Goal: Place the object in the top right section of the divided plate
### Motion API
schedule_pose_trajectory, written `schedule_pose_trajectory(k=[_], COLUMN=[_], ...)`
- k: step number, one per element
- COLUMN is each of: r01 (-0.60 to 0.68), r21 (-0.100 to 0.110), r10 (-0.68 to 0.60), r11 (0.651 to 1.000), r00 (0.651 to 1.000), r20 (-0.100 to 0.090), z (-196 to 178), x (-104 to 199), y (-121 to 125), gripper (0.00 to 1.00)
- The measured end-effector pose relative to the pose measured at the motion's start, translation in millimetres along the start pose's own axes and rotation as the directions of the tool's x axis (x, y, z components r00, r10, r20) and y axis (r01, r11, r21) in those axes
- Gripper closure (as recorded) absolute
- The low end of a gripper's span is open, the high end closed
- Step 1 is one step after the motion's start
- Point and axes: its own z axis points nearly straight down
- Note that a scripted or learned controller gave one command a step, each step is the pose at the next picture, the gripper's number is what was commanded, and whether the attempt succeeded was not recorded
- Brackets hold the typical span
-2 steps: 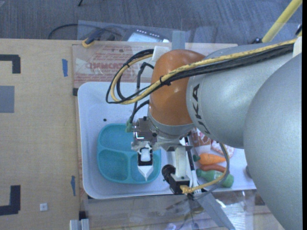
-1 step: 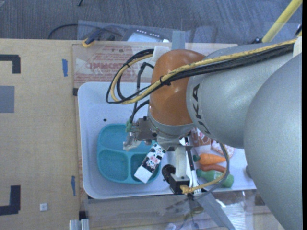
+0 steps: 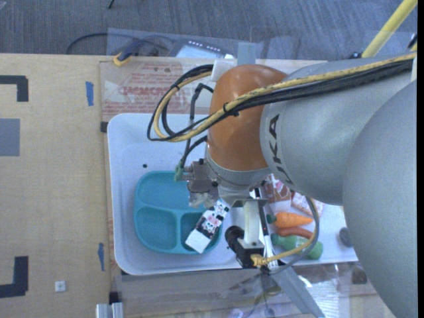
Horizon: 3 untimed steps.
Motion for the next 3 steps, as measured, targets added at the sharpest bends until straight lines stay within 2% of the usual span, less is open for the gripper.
schedule_pose_trajectory(k=[1,2,3], r01=[0.044,0.005,0.072], r21=[-0.004,-0.004,-0.005], r10=[-0.044,-0.005,-0.072], r11=[0.999,1.0,0.997], r00=[0.999,1.0,0.997], r20=[-0.002,-0.002,-0.002], z=[21.2,-101.4,-203.5], x=[-32.3,-114.7,-148.0], y=[60.3,29.1,2.4], gripper=[1.0,1.0,1.0])
